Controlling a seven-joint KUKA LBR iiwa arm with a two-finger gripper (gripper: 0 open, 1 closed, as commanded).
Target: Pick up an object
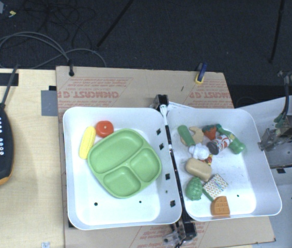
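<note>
Clutter is the principal hazard at this moment. The right bin (270, 190) carries a tight heap of small toy foods: a green cucumber-like piece (185, 135), a green bottle-shaped piece (234, 144), a white piece (200, 151), a tan bread-like roll (198, 168), a dark green lumpy piece (194, 188), a patterned cube (215, 186) and an orange waffle-like piece (220, 206). Several touch or overlap near the bin's middle.

The left bin (78, 200) holds a green divided plate (124, 162), with a yellow corn-like piece (87, 141) and a red tomato-like piece (104, 128) just beside its upper left rim.

Part of the arm's hardware appears at the right edge of the view, beside the right bin, but the end effector cannot be made out there, so its state cannot be told. Nothing appears lifted; every candidate object lies in a bin.

Risks, as judged:
- A descent into the crowded middle could land on two pieces at once, or push one aside without gripping it.
- Rounded pieces (the roll, the white piece) look prone to slipping.
- The waffle piece and cube lie near the bin's lower wall, where a collision with the wall is possible.
- The plate is broad and shallow, a poor candidate.

The isolated corn or tomato piece seems the safer target.
</note>
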